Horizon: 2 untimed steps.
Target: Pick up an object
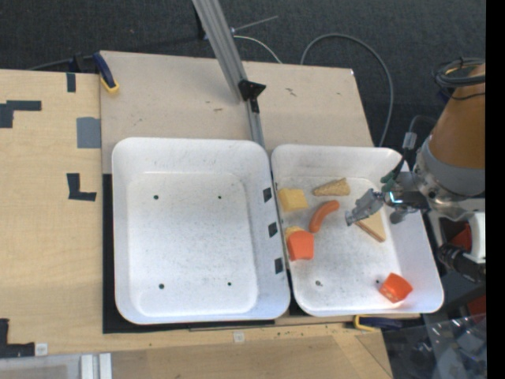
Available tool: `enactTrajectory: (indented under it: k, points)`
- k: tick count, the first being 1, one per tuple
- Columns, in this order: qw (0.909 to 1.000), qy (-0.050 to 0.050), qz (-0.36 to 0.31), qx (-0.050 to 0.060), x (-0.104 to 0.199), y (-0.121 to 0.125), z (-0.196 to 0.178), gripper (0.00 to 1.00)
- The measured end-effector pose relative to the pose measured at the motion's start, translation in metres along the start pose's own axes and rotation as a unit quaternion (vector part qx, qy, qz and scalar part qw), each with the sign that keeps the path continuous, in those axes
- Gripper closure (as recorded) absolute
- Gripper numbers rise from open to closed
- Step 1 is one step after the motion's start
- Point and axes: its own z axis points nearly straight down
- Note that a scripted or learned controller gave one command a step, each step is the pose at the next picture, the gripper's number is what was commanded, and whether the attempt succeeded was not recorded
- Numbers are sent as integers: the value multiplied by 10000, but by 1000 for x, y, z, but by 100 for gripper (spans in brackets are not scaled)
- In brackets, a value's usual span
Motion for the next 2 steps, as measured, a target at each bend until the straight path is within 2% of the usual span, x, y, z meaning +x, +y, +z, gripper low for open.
enactTrajectory:
  k: [1,2]
  points:
    - [10000,-4,-4,-25,0,1,-2,0]
    - [10000,0,-1,10,6,4,60,0]
